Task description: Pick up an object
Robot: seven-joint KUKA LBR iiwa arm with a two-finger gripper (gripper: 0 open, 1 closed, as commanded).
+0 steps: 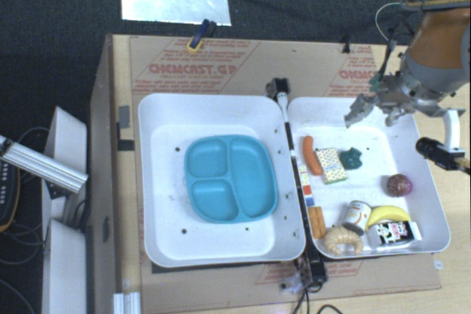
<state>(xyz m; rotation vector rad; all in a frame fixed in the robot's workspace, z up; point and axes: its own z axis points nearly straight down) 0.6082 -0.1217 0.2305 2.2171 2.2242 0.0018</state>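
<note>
The gripper (377, 111) hangs above the far edge of the right bin (427, 158), its fingers spread with nothing between them, so the step looks like the approach, before any grasp; the next move calls for choosing one piece and coming down over it. The candidates lie in that bin: a smooth orange carrot (313, 154) beside a flat patterned box (331, 165), a lumpy green toy (352, 157), a round dark ball (398, 184), a curved yellow banana (388, 215), a small can (357, 215) and a ridged croissant (343, 240); the left bin (165, 158) holds a glossy blue tray (230, 179).
</note>
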